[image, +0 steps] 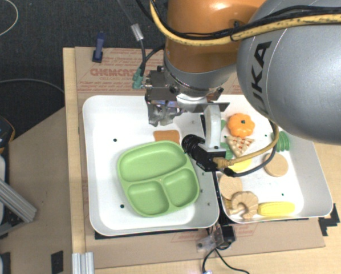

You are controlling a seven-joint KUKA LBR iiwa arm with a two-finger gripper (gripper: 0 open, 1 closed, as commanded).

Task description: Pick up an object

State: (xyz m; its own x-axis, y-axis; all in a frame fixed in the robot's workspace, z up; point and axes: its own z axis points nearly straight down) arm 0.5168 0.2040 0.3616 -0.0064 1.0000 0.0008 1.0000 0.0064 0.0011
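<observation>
My gripper hangs under the orange wrist band at the back of the left bin, close to the wall between the two bins. Its tip is hidden by the wrist and cables. Just in front of it a small orange-brown flat piece lies on the bin floor. A green divided plate takes up the middle of the left bin. In the right bin lie an orange pumpkin, a wedge-shaped slice, a round cookie, a pretzel and a yellow piece.
A black cable loops down from the wrist over the divider. A green item sits partly under the grey arm. The bins rest on a cardboard sheet. A blue clip lies at the back left.
</observation>
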